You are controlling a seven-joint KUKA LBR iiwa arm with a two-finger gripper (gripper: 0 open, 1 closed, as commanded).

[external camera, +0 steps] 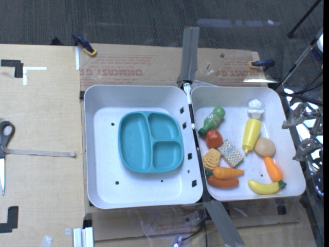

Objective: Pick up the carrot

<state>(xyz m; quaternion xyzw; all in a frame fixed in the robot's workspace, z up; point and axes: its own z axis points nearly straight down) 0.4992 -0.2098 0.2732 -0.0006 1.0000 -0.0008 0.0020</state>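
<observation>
- Camera view – the gripper (302,135) shows as pale metal parts among cables just outside the right wall of the right bin (288,189); whether it is spread or closed cannot be told, and nothing is seen in it.
- The carrot (229,172), orange with a green stub at its left end, lies flat in the right bin's lower left part, well away from the gripper on the bin's far side.
- Touching the carrot's lower edge is a red pepper (223,182); just above it sit a waffle-patterned cracker (212,159) and a checkered sandwich piece (232,153).
- Nearer the gripper – an orange tapered piece (272,169), much like a second carrot, slants between a potato (265,147) and a banana (264,187).
- Farther up the bin: a yellow squeeze bottle (252,134), a small white item (255,106), a green bottle (213,118) and a red tomato (214,138).
- The left bin (97,189), farthest from the gripper, holds a teal divided plate (151,141).
- Scissors (5,138) lie on the bench at the left edge.
</observation>
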